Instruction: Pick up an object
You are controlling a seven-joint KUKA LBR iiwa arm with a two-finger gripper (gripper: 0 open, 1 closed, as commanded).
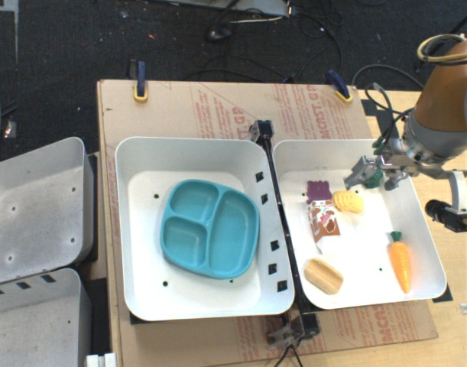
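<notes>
The right bin (416, 205) holds several small items. A yellow lumpy toy (348, 202) lies near its middle, with a purple piece (319, 190) and a brown-and-white packet (324, 222) to its left. An orange carrot (400, 262) lies at the right side and a tan bread roll (323, 275) near the front edge. My gripper (364, 174) hangs over the back of the right bin, just above and to the right of the yellow toy. A small greenish patch shows at its tip; I cannot tell what it is.
The left bin (141, 167) holds a teal divided plate (210, 228). A black divider (275, 205) runs between the bins. A white lid panel (34, 205) lies left of the bench. Blue-and-yellow clamps (141, 81) hold the board's back edge.
</notes>
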